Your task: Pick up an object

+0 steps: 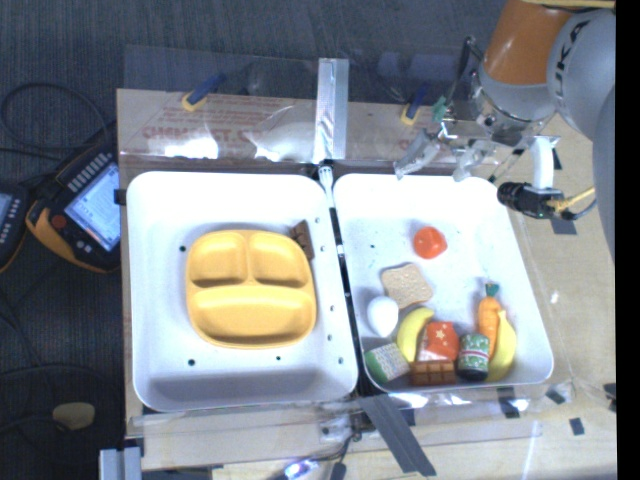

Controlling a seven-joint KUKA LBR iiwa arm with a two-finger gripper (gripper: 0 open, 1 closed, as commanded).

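A yellow divided plate point(250, 286) sits in the left white bin point(160, 368). Beside the bench, an orange-edged teach pendant point(82, 213) lies on dark carpet point(60, 28), cables point(40, 98) trailing.

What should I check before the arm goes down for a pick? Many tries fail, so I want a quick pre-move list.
1. Pincer free of any object: ok, its fingers are spread with nothing between them.
2. Pincer above a target: not ok, it hangs over the right bin's far rim.
3. Isolated target available: ok, the tomato lies apart.
4. Clutter near other targets: not ok, egg, banana and carrot sit crowded.
5. Yellow tray out of the way: ok, in the left bin.
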